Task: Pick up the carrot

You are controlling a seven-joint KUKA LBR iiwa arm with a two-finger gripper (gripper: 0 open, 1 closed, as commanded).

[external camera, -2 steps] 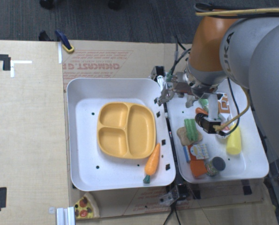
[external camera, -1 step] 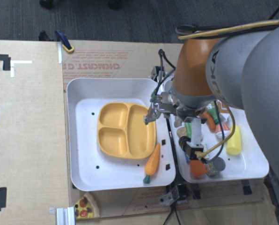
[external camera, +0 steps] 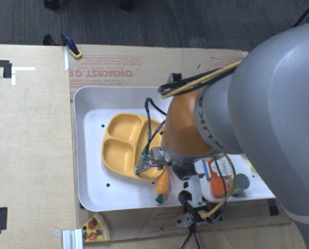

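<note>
The carrot is orange with a green tip and lies in the white bin near its front wall, just off the right edge of a yellow divided plate. The gripper hangs under the orange wrist band, low over the plate's lower right rim. It is close to the carrot's upper end, slightly to its left. The wrist and cables hide how the jaws stand, and nothing can be seen held in the gripper.
A white bottle with an orange label and grey cap lies right of the carrot. The big grey arm covers the bin's right half. A toy pizza slice sits outside the front left corner.
</note>
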